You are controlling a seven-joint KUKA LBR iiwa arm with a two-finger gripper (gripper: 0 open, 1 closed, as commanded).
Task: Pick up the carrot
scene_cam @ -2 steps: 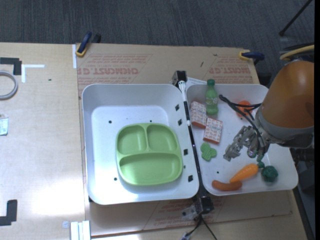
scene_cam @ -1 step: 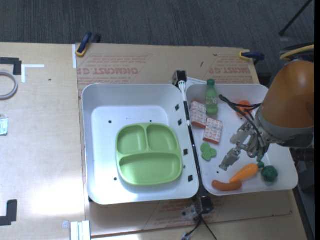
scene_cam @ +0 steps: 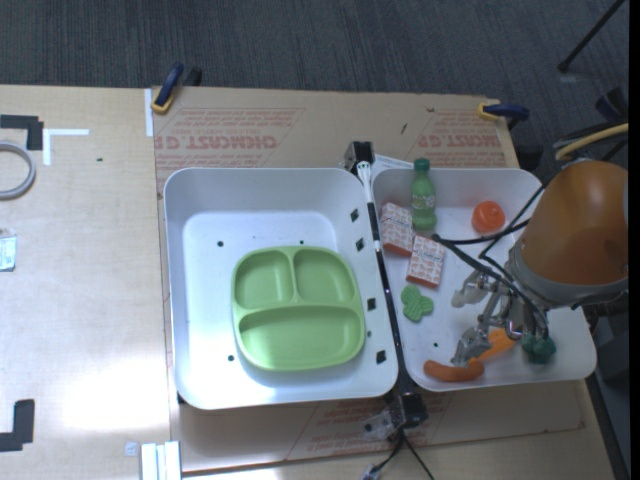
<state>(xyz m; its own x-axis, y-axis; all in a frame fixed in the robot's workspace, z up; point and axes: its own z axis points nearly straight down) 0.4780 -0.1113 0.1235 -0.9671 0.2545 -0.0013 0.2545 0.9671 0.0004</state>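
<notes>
- The tool (scene_cam: 478,340) is reaching down into the near part of the right bin (scene_cam: 570,368), its metal fingers pointing down and to the left
- An orange piece, the carrot (scene_cam: 497,343), is sitting right at the fingertips, touching them, but whether the fingers are closed around it I cannot tell
- The grey wrist with its orange band (scene_cam: 585,223) is hanging over the right side of that bin, and black cables are running from it across the bin's middle
- A reddish sausage-shaped toy (scene_cam: 453,370) is lying just near-left of the tool, close to the bin's near wall
- A small dark green item (scene_cam: 540,347) is resting just right of the carrot
- A green leafy toy (scene_cam: 418,303) is lying to the left of the tool, near the divide between bins
- Two small red-and-white packets (scene_cam: 412,243) are lying farther back, with a green bottle (scene_cam: 423,196) standing beside them and a round orange toy (scene_cam: 488,216) to the right of it
- The left bin (scene_cam: 190,268) is holding a green divided plate (scene_cam: 298,308)
- Both bins are sitting on cardboard on the table (scene_cam: 80,318)
</notes>
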